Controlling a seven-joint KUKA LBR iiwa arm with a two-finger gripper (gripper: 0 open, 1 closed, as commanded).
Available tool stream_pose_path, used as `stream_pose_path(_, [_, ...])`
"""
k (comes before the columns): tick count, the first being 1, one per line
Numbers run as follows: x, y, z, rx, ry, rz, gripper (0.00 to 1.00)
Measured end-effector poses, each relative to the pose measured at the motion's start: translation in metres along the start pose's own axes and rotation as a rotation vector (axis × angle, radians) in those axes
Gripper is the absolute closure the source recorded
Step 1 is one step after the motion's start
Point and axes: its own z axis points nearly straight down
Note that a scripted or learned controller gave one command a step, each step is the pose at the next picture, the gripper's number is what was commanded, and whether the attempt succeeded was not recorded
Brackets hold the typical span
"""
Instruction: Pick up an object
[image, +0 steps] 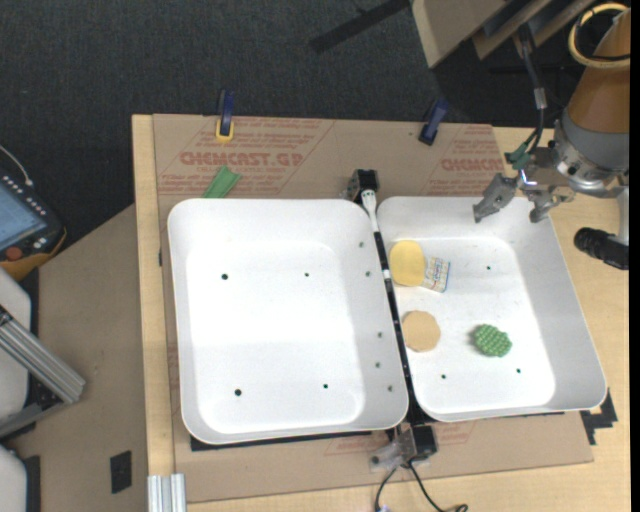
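Tool (516, 199) hangs open and empty over the right bin's (560, 300) far edge; green ball (491, 341) looks soft, light, best pinched across its middle.

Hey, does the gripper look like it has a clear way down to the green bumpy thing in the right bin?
Probably yes. The gripper hangs open over the right bin's far edge, and the green object lies alone on the floor, apart from the tan disc.

The light is bright and even from above; the white bins (270, 330) are nearly overexposed, shadows are soft, and the focus is slightly soft overall.
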Motion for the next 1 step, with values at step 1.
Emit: stream_pose_path(1, [-0.0365,0.0256,-0.0970,-0.012,-0.005,0.001,0.00])
